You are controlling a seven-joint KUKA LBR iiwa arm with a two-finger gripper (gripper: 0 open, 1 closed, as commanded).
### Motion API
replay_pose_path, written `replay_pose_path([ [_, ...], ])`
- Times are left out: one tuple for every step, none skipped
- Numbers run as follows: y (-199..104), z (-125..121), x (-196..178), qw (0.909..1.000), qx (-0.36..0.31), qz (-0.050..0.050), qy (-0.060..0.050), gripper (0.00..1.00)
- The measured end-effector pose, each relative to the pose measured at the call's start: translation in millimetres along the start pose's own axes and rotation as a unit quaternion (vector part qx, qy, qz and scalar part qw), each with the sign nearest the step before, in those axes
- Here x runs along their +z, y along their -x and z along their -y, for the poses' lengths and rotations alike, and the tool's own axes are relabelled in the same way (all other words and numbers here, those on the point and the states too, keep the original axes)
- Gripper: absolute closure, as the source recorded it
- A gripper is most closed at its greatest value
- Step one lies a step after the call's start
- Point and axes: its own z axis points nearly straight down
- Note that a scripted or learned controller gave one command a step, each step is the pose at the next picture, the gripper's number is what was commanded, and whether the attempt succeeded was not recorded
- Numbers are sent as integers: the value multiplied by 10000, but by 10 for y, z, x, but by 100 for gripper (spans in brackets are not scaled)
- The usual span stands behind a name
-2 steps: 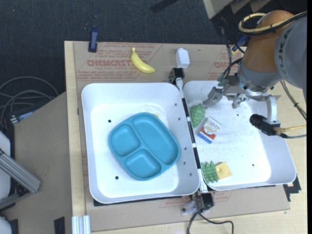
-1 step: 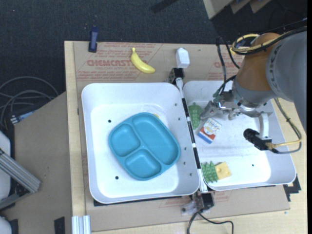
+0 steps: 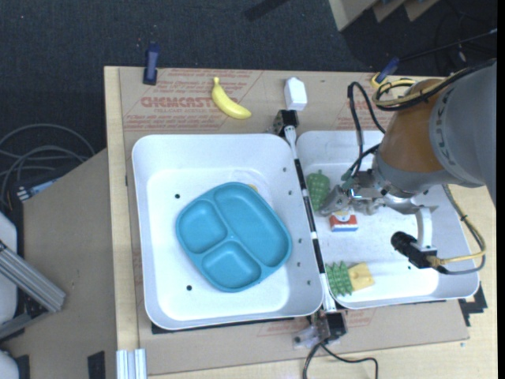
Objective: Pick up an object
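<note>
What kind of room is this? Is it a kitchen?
Probably a robot lab, not a kitchen: a robot arm reaches over white bins of toy food on a cardboard-topped bench, with loose cables about.

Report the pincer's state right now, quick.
Pincer: low in the right bin, just above the small red, white and blue object; open or closed cannot be told.

Cardboard-topped bench [image 3: 189,93] bears two white bins [image 3: 150,212]; banana [image 3: 229,101] lies behind.

One fixed camera, high above the bench [image 3: 197,93].
It looks down at a slant, taking in both bins [image 3: 150,212] and surrounding floor [image 3: 63,38].
</note>
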Motion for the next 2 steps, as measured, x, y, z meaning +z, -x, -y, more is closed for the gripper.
replay_pose_path([
  [-6,-5,-100,10000,1,0,10,100],
  [-809,178,-1011,10000,-17,-10,15,100],
])
